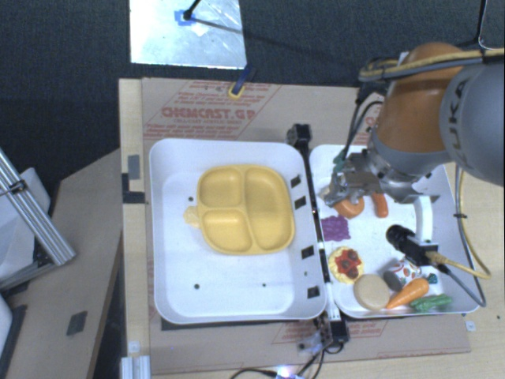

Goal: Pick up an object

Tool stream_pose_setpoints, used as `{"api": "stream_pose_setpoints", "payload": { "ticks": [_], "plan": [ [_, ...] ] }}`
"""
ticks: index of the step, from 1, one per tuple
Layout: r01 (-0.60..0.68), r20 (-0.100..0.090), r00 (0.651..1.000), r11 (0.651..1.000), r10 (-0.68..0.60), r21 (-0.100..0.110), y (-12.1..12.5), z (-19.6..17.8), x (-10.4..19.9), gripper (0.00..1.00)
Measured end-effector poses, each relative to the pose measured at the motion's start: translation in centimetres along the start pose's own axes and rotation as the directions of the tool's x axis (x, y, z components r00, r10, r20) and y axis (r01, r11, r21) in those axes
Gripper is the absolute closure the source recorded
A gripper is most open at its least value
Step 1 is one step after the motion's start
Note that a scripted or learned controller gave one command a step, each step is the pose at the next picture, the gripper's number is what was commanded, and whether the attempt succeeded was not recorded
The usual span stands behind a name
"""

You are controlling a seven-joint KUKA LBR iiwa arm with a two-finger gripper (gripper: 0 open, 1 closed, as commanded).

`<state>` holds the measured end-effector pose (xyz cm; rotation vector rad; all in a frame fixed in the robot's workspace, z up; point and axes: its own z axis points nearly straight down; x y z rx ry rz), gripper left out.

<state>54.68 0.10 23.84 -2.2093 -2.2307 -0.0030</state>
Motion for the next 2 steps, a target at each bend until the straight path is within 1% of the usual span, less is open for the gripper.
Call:
{"api": "stream_pose_setpoints", "payload": {
  "ticks": [1,2],
  "plan": [
    [0.0,0.0,1.0,1.0,0.0,0.001,-1.7,0.7,5.1,1.0],
    [-0.004,0.002,1.0,1.0,0.004,0.002,-4.6,1.2,6.2,1.0]
  ]
}}
